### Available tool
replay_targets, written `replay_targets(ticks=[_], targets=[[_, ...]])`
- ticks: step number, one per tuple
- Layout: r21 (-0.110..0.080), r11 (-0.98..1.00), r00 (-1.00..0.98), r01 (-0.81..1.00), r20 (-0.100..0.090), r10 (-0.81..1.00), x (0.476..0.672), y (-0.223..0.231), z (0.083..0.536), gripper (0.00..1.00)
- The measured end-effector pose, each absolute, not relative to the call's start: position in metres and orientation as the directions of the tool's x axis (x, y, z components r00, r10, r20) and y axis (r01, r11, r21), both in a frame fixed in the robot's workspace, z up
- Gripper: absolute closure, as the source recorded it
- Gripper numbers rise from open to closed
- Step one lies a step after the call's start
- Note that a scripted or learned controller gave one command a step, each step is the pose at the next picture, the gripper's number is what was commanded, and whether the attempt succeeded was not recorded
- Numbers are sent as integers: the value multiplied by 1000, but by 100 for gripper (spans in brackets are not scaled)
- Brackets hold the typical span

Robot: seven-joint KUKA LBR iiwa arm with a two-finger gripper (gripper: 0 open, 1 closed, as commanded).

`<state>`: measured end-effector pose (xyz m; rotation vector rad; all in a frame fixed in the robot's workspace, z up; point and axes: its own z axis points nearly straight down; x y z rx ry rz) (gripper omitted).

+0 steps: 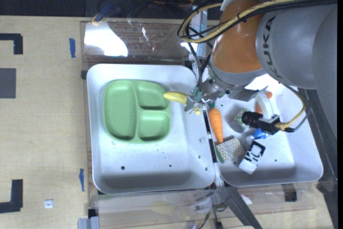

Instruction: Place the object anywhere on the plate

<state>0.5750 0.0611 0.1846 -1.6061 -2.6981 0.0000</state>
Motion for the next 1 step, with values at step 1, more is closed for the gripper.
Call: replay_targets(ticks=[1], targets=[[-1, 476, -476, 879, 1, 879, 575, 61, 185, 0]])
